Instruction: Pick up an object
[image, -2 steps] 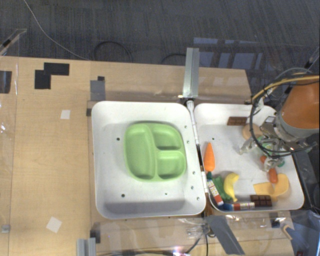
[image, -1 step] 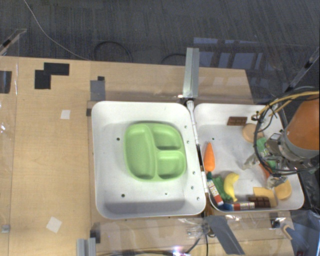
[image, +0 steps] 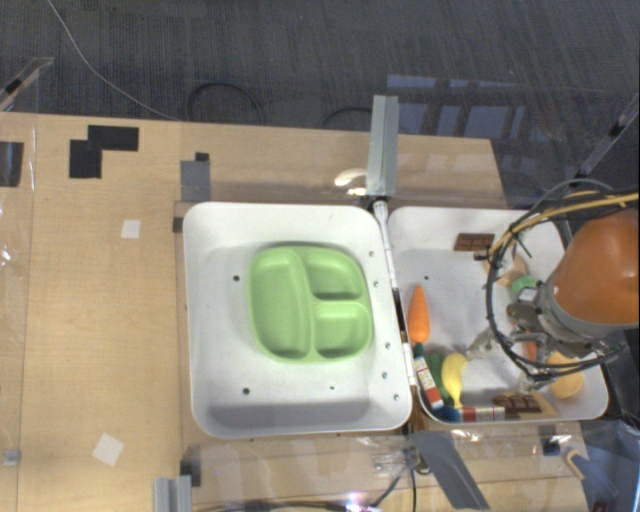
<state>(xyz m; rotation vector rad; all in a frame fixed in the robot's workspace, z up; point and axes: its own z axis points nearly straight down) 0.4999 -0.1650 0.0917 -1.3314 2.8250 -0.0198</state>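
A grey arm with an orange band reaches in from the right and hangs over the right-hand white bin, its wrist wrapped in looping black and yellow cables. The gripper sits low over the near right part of that bin, hidden beneath the wrist and cabling, so how it stands and whether it has hold of anything cannot be told from here.

The objects lie along the bin's left and near sides. An orange carrot rests against the left wall, point toward the far end. Just nearer than it lies a slim marker-like stick with red, green and blue sections, and beside that a yellow banana-shaped toy. A second marker with a red part lies along the near wall, next to a small brown block. A yellow rounded object peeks out under the arm at the near right corner, and a small green piece shows close by the wrist. A dark brown bar lies at the far side.

The left-hand white bin holds a light green divided tray, lying flat in its middle. Both bins stand side by side on a pale wooden bench.
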